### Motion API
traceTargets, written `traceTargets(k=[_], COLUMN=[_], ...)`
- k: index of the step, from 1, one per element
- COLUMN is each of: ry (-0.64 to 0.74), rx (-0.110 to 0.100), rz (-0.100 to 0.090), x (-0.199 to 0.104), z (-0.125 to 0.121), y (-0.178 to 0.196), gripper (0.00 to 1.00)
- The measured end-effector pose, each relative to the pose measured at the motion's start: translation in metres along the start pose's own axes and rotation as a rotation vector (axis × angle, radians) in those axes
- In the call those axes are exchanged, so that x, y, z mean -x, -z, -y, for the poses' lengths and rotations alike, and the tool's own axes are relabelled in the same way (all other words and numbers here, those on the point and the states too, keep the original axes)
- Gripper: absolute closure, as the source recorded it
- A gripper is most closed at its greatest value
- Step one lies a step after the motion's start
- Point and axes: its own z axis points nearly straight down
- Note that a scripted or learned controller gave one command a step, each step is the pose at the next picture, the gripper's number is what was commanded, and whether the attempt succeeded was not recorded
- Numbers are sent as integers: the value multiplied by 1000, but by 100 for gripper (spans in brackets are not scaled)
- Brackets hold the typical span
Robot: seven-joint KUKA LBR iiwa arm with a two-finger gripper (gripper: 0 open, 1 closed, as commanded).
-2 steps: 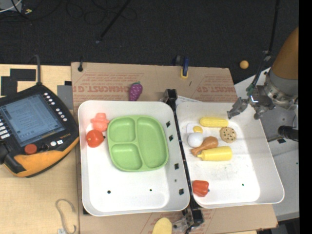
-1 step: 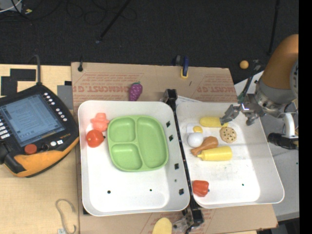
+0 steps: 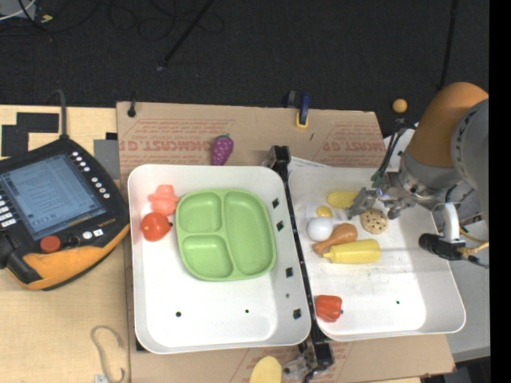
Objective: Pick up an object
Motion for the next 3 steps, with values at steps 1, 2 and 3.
traceTargets(k=[1, 2, 3], ry=[0, 1, -6], rx=[5, 9, 8], rz=[3, 3, 2], x=[-1, -1, -5], z=[-1, -2, 2], y=[-13, -1, 45], gripper=[0, 100, 100])
